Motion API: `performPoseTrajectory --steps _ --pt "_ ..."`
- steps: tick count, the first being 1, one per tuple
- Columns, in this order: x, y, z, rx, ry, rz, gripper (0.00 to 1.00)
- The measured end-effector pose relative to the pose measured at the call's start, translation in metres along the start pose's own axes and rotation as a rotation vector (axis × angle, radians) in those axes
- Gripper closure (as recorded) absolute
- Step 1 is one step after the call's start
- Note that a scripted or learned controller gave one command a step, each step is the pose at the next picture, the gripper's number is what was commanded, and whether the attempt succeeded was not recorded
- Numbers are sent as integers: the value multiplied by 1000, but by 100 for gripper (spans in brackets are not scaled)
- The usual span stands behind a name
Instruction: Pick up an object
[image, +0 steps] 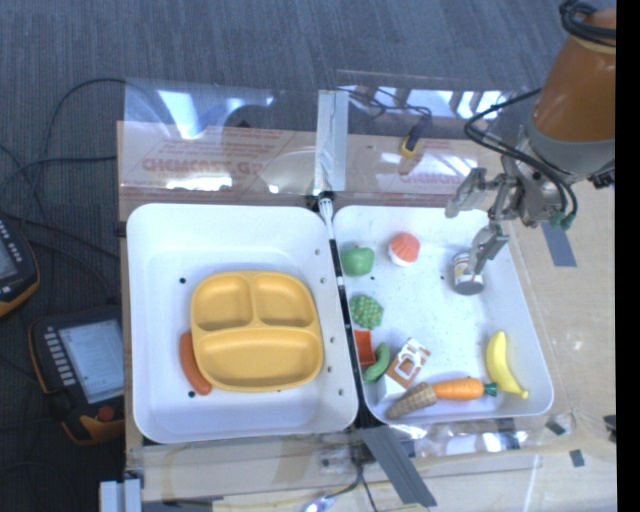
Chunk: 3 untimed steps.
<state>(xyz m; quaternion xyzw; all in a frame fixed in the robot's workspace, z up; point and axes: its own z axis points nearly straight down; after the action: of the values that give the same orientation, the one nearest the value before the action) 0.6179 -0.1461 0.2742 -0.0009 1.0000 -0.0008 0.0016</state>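
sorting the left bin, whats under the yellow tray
The yellow divided tray lies on the floor of the left bin. A red-orange sausage-shaped toy pokes out by its left edge, partly tucked under the rim. Anything else beneath is covered.

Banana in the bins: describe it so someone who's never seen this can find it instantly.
Look in the right bin, the one crowded with toy food. Go to its near right corner, where the banana lies along the right wall just above the carrot's green end. It is the one plain yellow curved piece there; the yellow tray sits in the left bin.
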Motion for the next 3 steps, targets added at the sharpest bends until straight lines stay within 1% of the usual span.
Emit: performPoseTrajectory --steps 1,2,3 --pt "-27 -57 76 2 2 20 0" --pt "-30 -78 186 5 -7 -94 0" --pt "-15 -30 185 4 -8 -158 0"
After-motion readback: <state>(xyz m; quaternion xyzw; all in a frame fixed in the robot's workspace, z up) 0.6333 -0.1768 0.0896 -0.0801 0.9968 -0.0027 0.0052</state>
